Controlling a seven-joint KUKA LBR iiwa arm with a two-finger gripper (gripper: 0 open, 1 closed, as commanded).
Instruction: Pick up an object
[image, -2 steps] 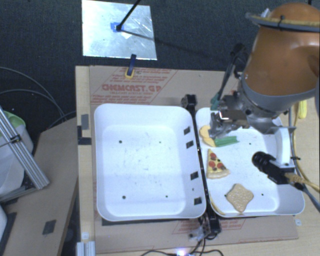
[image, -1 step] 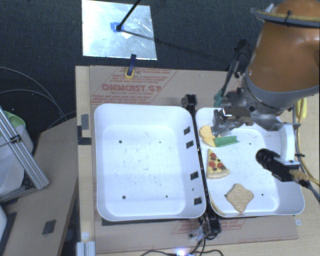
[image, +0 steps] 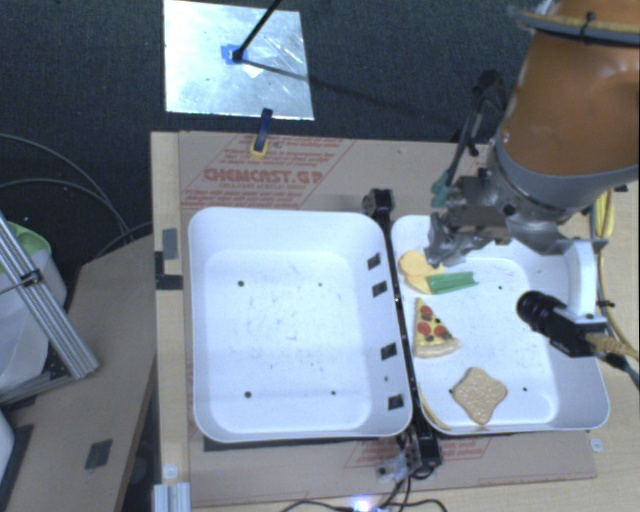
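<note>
The gripper (image: 443, 252) is hanging low over the right bin (image: 525, 372), at about eleven o'clock on its floor. Its metal body is showing as a grey, blurred mass, so I cannot tell whether it is released or clenched, and nothing is visibly sitting in its grasp. The arm (image: 570, 90) above it is rising as a broad orange drum over a grey collar, and the picture's top and right edges are cutting it off.

Four small things are lying in this bin. A flat yellow disc (image: 411, 266) is resting just at nine o'clock of the gripper, its right side partly covered by it. A thin green strip (image: 455, 283), straight-edged and matte, is lying just at six o'clock of the gripper; whether they are touching is hard to make out. A toy pizza slice (image: 433, 330), a pale wedge with red dots, is pointing toward twelve o'clock in the bin's nine o'clock part. A tan, rough-looking biscuit (image: 478, 394) with wavy edges is sitting near six o'clock.

Both bins are looking like smooth white plastic with rounded corners; the left bin (image: 290, 330) is showing faint dark specks. Brown cardboard (image: 265, 175) with red print is lying under them.
</note>
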